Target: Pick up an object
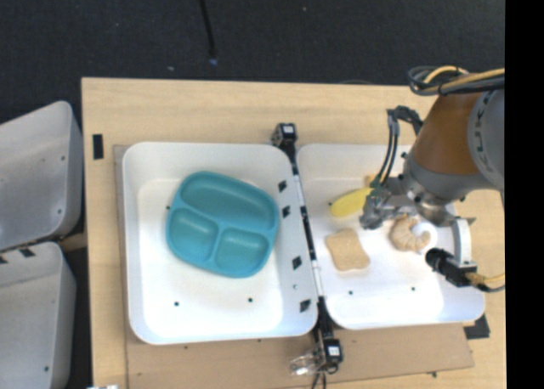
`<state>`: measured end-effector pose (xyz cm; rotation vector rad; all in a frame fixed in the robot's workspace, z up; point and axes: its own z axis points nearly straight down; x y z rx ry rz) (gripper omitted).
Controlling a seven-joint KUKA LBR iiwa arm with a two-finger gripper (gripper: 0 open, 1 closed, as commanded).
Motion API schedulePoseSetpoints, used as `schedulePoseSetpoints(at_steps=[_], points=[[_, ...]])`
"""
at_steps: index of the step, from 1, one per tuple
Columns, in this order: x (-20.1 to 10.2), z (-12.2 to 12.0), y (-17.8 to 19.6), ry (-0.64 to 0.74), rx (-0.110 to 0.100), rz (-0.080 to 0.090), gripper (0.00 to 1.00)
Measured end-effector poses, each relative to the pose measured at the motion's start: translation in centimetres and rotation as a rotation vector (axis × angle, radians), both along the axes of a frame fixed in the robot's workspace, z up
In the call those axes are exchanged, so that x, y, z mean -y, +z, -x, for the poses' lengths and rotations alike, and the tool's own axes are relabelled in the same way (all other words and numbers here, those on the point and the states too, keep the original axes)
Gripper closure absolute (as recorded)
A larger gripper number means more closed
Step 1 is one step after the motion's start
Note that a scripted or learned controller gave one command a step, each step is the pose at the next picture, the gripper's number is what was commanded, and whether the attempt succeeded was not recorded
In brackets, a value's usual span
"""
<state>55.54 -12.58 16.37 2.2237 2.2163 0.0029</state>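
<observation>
In the camera view, the right bin [382, 307] held three small things close together. A yellow, banana-like piece [348, 204] lay near the bin's middle, its right end just under the gripper [380, 209]. Below it sat a tan, bread-like slab [347, 250] with a rough, rounded outline, lying flat on the white floor. To the right of the slab was a pale, knobbly, beige lump [410, 234], partly covered by the arm's wrist.

The gripper hung low over the right bin, just beside the yellow piece, and whether it was wide, narrow or holding anything could not be told from above.

The left bin [153, 302] carried a teal divided plate [223, 223] with three compartments, lying flat towards the bin's upper middle. The two bins stood touching along a shared centre edge on the wooden bench [212, 103].
</observation>
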Motion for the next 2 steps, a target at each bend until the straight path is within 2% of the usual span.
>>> schedulePoseSetpoints(at_steps=[1, 2], points=[[0.1, -0.2, 5.4, 0.006, 0.005, 0.002, 1.00], [-5.0, -0.6, 4.9, 0.009, -0.002, -0.001, 1.00]])
